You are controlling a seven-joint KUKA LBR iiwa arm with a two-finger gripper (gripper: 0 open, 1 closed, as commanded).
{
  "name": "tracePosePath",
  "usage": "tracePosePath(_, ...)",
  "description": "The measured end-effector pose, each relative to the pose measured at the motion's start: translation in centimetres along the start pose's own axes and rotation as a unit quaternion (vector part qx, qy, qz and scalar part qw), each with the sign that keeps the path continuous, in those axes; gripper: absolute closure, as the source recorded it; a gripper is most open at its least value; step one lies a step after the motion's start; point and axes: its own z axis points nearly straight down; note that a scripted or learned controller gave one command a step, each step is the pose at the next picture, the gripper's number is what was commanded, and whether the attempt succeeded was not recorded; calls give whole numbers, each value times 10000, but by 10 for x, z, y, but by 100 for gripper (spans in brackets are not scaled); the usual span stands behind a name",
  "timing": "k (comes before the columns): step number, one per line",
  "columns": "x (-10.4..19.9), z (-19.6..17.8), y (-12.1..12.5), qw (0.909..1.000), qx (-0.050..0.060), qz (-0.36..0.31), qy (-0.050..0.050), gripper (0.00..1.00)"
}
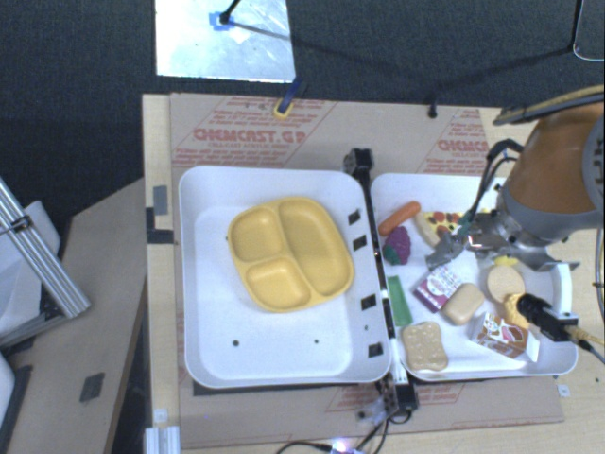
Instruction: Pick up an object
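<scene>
My gripper hangs over the right bin, near its middle, with the grey and orange arm reaching in from the right. It stands open with nothing between its fingers. Just below it lies a purple packet, and just behind it a pizza slice. Purple grapes and an orange carrot lie to its left. A beige bread piece, a round cookie and a brown carton lie toward the front right.
The left bin holds a yellow divided plate. A green strip and a tan cracker lie along the right bin's left and front sides. A black-clipped divider separates the bins.
</scene>
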Motion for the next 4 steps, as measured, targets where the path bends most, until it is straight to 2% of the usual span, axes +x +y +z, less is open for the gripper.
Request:
tracePosePath(1,1,57,9,10000,7,1,2,0)
tracePosePath(2,-2,94,12,10000,-61,18,-36,0)
tracePosePath(3,-2,79,17,9999,-146,12,-42,100)
tracePosePath(4,4,32,13,10000,-38,-16,-8,100)
